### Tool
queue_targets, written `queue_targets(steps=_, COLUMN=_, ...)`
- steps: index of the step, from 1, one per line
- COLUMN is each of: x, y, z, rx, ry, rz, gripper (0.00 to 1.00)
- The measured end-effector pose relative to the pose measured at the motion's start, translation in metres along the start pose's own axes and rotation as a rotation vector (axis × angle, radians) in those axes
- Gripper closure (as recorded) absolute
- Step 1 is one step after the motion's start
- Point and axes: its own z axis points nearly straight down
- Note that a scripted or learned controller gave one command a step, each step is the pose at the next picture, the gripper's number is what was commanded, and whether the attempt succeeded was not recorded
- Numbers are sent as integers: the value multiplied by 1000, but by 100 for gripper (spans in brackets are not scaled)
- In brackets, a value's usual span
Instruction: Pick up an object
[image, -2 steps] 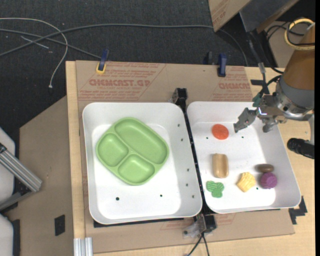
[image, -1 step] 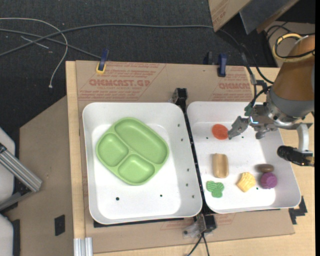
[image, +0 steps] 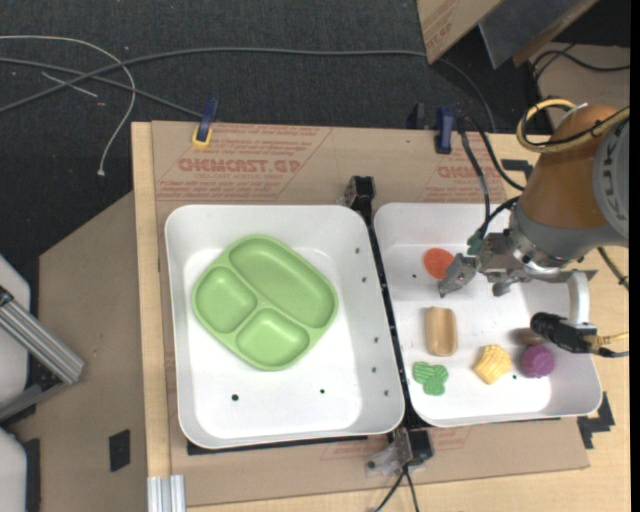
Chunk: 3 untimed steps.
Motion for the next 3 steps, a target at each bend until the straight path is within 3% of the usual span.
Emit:
queue_targets(steps=1, x=-1, y=-3, z=42, rx=-1, ry=0, rz=0, gripper=0)
queue_targets(steps=2, x=-1, y=-2, z=30, rx=-6, ry=-1, rz=0, gripper=100)
queue_targets(steps=3, x=-2, y=-4, z=-13, rx=-9, ry=-3, rz=-1, gripper=100)
